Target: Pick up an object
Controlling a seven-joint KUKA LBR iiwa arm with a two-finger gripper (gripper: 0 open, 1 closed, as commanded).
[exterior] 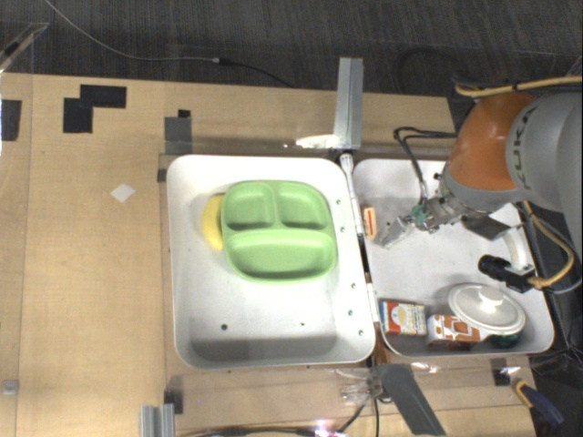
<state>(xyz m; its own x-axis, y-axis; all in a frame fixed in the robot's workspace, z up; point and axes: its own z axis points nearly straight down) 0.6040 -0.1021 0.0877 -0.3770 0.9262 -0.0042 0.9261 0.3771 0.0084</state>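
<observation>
Beside the small orange-and-white packet at the right-hand shallow white bin's left wall, you find the grey two-finger gripper low and seemingly aimed at it, holding nothing.

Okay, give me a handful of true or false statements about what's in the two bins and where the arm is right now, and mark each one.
1. The green divided tray lies in the left bin. True.
2. A yellow object peeks out from under the tray's left edge. True.
3. The arm's hand hangs over the left bin. False: it is over the right bin, in its upper part.
4. The white lidded pot sits in the right bin near its front edge. True.
5. The small cartons stand at the back of the left bin. False: they are along the front of the right bin, left of the pot.
</observation>
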